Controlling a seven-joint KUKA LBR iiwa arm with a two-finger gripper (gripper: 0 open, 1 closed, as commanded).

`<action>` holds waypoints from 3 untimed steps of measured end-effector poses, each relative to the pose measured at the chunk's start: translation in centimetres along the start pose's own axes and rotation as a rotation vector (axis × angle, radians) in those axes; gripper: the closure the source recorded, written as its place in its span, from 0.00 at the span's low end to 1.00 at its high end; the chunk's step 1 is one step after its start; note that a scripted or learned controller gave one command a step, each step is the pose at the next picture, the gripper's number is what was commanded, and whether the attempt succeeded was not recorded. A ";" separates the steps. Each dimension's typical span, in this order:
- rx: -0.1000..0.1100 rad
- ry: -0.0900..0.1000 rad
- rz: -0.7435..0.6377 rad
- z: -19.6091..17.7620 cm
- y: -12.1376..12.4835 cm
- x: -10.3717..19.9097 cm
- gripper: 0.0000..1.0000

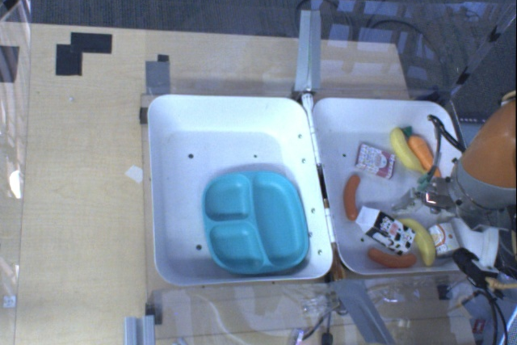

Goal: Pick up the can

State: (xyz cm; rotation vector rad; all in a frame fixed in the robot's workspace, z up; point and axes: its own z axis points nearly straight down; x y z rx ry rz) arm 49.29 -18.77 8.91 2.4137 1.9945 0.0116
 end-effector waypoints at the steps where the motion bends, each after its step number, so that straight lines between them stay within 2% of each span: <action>1: -0.007 0.001 -0.003 -1.2 0.3 0.2 1.00; 2: 0.009 0.001 0.236 -4.1 1.0 6.8 1.00; 3: 0.007 0.000 0.153 -8.5 10.0 2.5 1.00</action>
